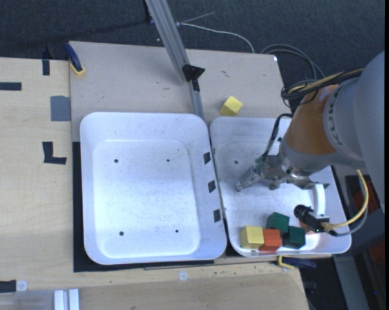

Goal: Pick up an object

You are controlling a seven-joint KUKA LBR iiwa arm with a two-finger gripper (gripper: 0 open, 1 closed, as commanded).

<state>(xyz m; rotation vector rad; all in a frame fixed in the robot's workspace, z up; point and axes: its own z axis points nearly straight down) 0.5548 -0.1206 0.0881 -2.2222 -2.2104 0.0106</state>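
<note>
The tool [246,181] hangs over the right bin [228,134], grip state unclear; blocks [266,234] look light, rigid, best pinched across flat sides.

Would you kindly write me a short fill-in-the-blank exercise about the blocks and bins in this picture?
1. The yellow block outside the bins lies on the ____.
2. In the right bin, the orange block sits directly beside a ____ block on its left.
3. The gripper hangs over the ____ bin.
4. The blocks in the right bin are clustered at its ____ edge in the camera view.

Missing words: bench; yellow; right; bottom
</note>
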